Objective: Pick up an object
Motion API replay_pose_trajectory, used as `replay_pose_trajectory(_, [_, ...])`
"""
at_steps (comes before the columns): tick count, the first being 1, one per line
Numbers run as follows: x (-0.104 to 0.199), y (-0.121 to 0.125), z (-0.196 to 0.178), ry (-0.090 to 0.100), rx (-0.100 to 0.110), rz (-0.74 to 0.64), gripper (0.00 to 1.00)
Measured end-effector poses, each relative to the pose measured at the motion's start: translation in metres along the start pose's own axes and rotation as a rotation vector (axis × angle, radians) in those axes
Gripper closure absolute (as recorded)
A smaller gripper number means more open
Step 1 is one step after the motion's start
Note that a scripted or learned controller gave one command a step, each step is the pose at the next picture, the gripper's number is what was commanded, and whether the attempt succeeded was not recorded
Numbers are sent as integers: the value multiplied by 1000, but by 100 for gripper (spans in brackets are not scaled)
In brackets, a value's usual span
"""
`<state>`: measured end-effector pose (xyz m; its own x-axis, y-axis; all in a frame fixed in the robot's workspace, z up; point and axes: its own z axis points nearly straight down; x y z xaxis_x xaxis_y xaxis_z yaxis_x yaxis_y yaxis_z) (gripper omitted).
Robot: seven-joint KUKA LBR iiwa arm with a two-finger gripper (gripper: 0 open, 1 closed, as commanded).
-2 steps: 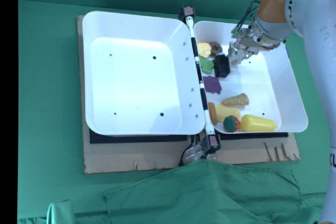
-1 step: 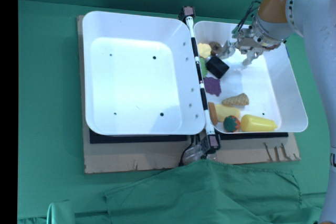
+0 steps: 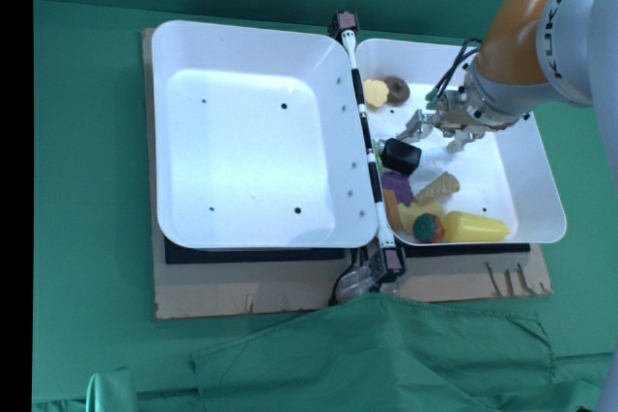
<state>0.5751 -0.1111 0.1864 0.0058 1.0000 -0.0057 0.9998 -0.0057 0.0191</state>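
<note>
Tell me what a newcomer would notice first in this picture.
The grey arm, with an orange band, reaches in from the right, and its gripper hangs over the right bin. Bright toys crowd that bin's near left corner, among them a yellow bottle-shaped toy and a waffle cone.

Only readable text is dark "KUKA" lettering on the grey arm (image 3: 584, 34), running along the curved link just beside the orange band (image 3: 521, 24), at the right of the view above the right bin (image 3: 526, 171).
</note>
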Motion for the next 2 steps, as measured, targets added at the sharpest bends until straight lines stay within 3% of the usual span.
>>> replay_pose_trajectory(2, [-4, -88, -1, -3, -7, 1, 0])
